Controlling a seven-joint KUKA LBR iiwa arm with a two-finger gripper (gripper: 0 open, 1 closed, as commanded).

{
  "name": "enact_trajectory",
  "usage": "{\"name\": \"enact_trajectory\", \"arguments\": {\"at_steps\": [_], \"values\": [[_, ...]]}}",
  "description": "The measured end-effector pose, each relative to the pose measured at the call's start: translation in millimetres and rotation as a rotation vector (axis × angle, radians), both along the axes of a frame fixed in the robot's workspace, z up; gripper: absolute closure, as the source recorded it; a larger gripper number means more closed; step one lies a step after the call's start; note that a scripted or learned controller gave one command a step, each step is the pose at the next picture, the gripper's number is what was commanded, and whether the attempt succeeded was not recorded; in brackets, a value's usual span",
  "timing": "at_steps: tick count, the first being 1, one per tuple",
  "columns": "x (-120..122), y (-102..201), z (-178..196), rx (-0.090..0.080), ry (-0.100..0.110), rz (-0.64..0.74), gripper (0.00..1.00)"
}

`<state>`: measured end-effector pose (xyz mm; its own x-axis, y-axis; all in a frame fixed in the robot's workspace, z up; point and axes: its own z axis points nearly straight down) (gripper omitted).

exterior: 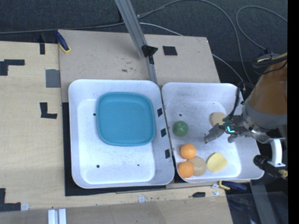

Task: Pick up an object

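Observation:
The right bin (201, 94) holds several small objects. A green ball (180, 128) lies near its left wall. Two orange balls sit at the front left, one (188, 151) behind the other (185, 169). A beige round piece (198, 165) touches the front orange ball, and a yellow piece (217, 162) lies to its right. A pale tan object (217, 119) lies toward the right wall. My gripper (212, 134) hangs low over the bin's middle right, just in front of the tan object and behind the yellow piece, with nothing visibly in it.
The left bin (84, 139) carries a blue square plate (125, 118). A grey metal bar (135, 27) slants down from the top to the gap between the bins. Cables loop at the top right. The arm's orange band (273, 92) stands over the right bin's right edge.

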<state>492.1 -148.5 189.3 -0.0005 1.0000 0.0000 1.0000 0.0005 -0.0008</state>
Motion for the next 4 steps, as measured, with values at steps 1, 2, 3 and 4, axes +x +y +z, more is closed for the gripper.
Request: {"name": "enact_trajectory", "arguments": {"at_steps": [1, 2, 3, 4], "values": [[0, 0, 0, 0.000, 0.000, 0.000, 0.00], [5, 9, -51, 0.001, 0.004, 0.001, 0.00], [5, 9, -101, 0.000, -0.001, 0.000, 0.00], [5, 8, -89, -0.001, -0.004, -0.001, 1.00]]}}
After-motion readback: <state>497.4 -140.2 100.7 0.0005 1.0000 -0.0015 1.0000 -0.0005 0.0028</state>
